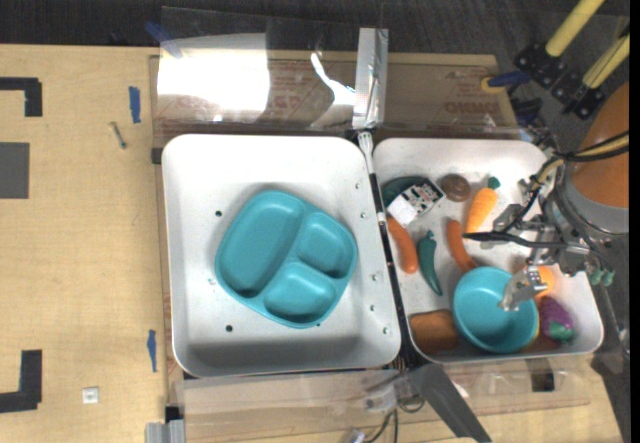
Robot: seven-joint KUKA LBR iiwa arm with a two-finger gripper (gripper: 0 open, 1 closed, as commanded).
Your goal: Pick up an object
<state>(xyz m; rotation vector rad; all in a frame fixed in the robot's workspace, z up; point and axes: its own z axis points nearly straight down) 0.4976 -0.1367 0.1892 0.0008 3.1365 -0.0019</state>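
End effector point(520, 283) sits over the right bin point(505, 153), near its right wall, arm point(600, 201) coming in from the right w/ the orange band showing above the wrist. Fingers are lost in dark linkage and glare, so can't tell if they're spread or pressed together; nothing visibly pinched.

Landmark = teal bowl point(492, 309), lower part of right bin. End effector tip is just over the bowl's upper right rim, maybe touching it, can't tell.

Rel. to the bowl:
- small orange carrot point(459, 243) just above-left, close to the end effector's left side.
- 2nd carrot point(481, 205) further up, nearly under the wrist linkage.
- long orange carrot point(403, 243) up-left, along the bin's left wall.
- dark green pepper-like piece point(429, 261) just left, between the long carrot and the bowl.
- brown bread-like lump point(433, 329) touching the bowl's lower left.
- purple item point(556, 316) just right of the bowl, below the end effector.
- white/black card-like item point(414, 198) and a brown round bit point(455, 187) well above, toward the bin's top left.

Left bin point(200, 171), well left of the bowl, holds a teal divided plate point(286, 256), three compartments. Both bins sit on the counter point(70, 231).
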